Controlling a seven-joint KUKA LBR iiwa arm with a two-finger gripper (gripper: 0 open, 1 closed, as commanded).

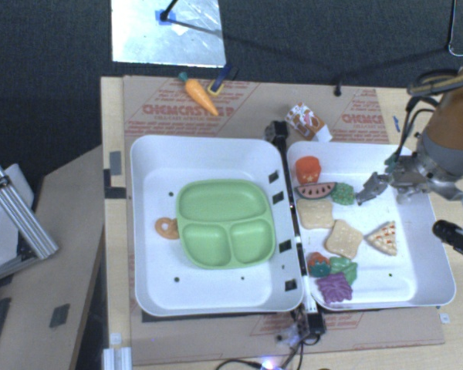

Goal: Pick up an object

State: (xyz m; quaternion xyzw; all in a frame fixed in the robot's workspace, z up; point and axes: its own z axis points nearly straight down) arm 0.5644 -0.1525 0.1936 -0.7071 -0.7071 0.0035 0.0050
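The gripper (368,190) hangs over the right bin (428,284), just beside the green broccoli piece (343,193) near the bin's far left corner. Whether its fingers are spread or pressed together cannot be told. The left bin (150,168) carries a green divided plate (225,223).

Even, soft overhead light, glare on the foil sheet (168,21), faint shadows, perhaps slight overall softness.
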